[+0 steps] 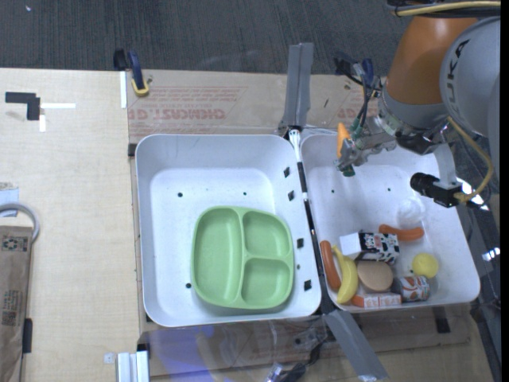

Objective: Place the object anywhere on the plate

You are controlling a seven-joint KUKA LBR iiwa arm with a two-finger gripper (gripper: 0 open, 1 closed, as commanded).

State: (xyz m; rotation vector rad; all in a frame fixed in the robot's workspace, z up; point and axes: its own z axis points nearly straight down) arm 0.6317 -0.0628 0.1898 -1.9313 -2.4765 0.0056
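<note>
A light green divided plate (242, 257) with three compartments lies in the left white bin (159, 213); nothing rests on it. My gripper (347, 165) hangs over the far left corner of the right bin (374, 189), well away from the plate. A small orange piece (342, 138) shows right beside the gripper's body, and I cannot tell whether it is held. The toy foods lie heaped at the near end of the right bin: a banana (346, 277), a red sausage (328, 263), a cow-patterned carton (380, 245) and a yellow lemon (425, 264).
Also in the heap are an orange sausage (402, 232), a round tan bun (374, 276), a small can (413, 287) and an orange block (375, 299). A grey divider (300, 94) runs between the bins. The arm's black fitting (433, 188) overhangs the right bin.
</note>
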